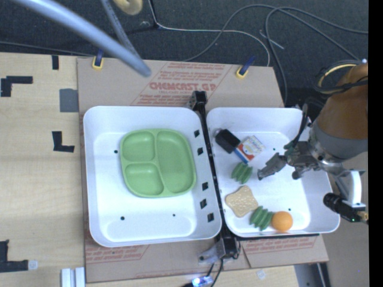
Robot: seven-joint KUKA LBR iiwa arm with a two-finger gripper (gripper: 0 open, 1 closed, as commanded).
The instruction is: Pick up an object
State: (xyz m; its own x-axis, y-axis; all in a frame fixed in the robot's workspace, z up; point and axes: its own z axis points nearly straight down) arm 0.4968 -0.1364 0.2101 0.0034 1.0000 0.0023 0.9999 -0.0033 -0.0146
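**Gripper over the right bin, nothing between its fingers**

From my remote seat I see the arm [344,121] reaching in from the right, its gripper [281,167] hanging over the right bin [311,217]. The two dark fingers [269,168] point left and stand a little apart, and I see nothing clamped between them; the white bin floor shows around the tips.

The candidates for picking all lie in that right bin. Just left of the fingertips is a green ribbed piece [242,172]. Above it sit a small white carton with red and blue print [249,148] and, touching the carton's left end, a black block [227,140]. Lower down lies a slice of toast [241,201]; beside it to the right is a second green ribbed piece [261,217], and an orange ball [282,221] touches that piece's right side near the bin's front wall.

In the left bin [96,160] a green divided plate [158,162] lies flat, three compartments up.

Both bins rest on a cardboard sheet [179,79] on the bench.
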